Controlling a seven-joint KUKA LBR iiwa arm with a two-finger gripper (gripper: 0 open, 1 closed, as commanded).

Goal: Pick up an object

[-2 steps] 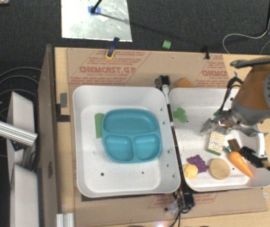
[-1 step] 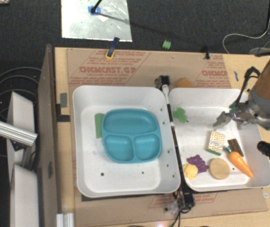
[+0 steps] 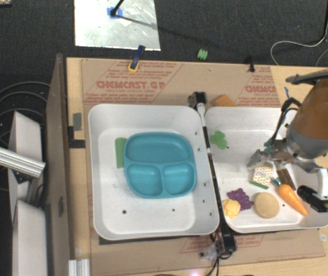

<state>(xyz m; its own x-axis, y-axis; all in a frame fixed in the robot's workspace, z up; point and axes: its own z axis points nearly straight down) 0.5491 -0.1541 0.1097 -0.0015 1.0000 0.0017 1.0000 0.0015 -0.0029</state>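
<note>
While lowered into right bin (image 3: 239,119), gripper (image 3: 266,161) poised directly above patterned packet (image 3: 262,176); carrot (image 3: 293,198) just beside; finger spread indiscernible.

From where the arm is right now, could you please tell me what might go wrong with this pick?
1. The hand hangs just above a small checkered packet that lies flat on the right white bin; a flat thing may slip away from the closing hand.
2. An orange toy carrot, a beige potato-like ball and a purple toy grape bunch crowd close by, so the descent could nudge or catch the wrong one.
</note>
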